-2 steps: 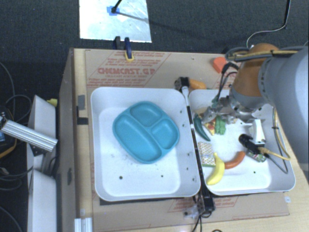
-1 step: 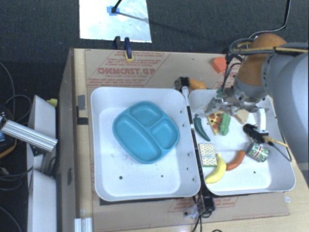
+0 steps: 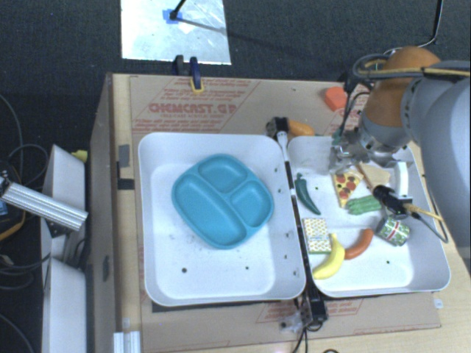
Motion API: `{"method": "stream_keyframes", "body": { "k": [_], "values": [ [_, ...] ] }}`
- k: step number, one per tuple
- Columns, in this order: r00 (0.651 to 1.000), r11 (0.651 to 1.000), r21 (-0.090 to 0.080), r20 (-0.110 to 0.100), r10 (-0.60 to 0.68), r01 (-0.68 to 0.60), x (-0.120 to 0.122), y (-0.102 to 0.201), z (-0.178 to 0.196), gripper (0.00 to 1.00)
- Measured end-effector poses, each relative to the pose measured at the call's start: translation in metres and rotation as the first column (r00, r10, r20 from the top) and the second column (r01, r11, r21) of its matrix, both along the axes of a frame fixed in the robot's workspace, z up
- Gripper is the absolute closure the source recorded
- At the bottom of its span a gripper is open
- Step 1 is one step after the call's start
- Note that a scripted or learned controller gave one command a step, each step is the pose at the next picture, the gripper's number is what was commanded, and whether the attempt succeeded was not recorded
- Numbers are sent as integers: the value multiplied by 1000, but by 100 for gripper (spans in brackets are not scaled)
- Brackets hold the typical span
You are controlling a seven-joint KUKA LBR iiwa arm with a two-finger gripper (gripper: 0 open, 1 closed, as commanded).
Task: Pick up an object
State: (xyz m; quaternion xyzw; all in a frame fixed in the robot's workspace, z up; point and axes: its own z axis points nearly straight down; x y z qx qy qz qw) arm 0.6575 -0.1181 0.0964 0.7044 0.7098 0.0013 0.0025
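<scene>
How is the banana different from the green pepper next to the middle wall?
The banana is yellow; the green pepper is dark green. The banana is fatter and more curved; the pepper is thin and nearly straight. The banana lies near the front of the right bin; the pepper lies farther back. Both lie flat in that bin.

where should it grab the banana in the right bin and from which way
Probably across the middle of the banana, coming straight down from above. It lies flat on the right bin floor, curved, with its upper end by the checkered packet and the orange sausage-like piece just to its right. The pincer should close across the narrow width, toward the lower end, where there is more free floor around it.
</scene>
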Motion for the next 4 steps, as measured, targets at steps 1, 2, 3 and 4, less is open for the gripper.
{"method": "stream_keyframes", "body": {
  "k": [1,2,3,4],
  "values": [
    [1000,1000,0,0,1,-1,0,0,0,0],
    [1000,1000,-1,9,-3,3,-11,-17,-6,0],
    [1000,1000,-4,12,0,0,-10,-18,5,100],
    [1000,1000,-4,11,0,0,-10,-18,5,0]
  ]
}}
